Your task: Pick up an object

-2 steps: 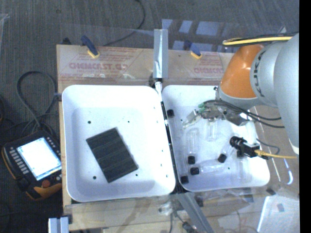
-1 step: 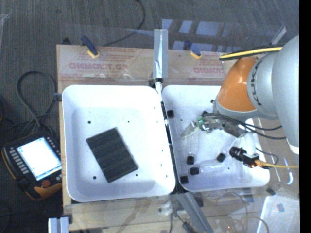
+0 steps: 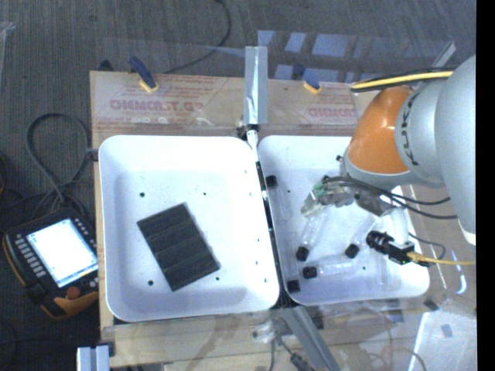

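fixed overhead camera, slanted down, both bins point(image 3: 116, 176)

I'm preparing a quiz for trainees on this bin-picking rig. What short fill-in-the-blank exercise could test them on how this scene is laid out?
1. The dark ribbed pad lies in the ____ bin.
2. The gripper hangs over the ____ bin.
3. The band above the arm's wrist is coloured ____.
4. The lit-screen handheld pendant sits beside the ____ bin.

Missing words: left; right; orange; left
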`<action>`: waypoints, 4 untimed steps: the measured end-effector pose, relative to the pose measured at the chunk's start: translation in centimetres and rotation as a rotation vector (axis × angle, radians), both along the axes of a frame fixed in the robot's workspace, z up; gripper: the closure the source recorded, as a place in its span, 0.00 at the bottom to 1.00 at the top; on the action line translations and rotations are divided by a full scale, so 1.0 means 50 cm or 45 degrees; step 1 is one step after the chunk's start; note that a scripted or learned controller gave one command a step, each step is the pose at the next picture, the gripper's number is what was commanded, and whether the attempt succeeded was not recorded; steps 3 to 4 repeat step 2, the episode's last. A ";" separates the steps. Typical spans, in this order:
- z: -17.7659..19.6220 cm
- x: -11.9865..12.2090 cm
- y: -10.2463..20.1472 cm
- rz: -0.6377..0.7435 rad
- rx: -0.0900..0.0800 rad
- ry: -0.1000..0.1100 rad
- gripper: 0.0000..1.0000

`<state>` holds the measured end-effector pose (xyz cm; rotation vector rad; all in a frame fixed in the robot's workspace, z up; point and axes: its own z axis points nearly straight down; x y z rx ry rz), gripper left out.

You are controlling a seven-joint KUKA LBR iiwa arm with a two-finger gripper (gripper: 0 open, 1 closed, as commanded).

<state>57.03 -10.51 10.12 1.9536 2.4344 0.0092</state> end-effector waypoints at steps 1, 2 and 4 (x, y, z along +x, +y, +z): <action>0.257 0.019 0.049 -0.076 0.007 0.023 1.00; 0.274 0.020 0.050 -0.076 0.005 0.023 1.00; 0.274 0.020 0.050 -0.076 0.005 0.023 1.00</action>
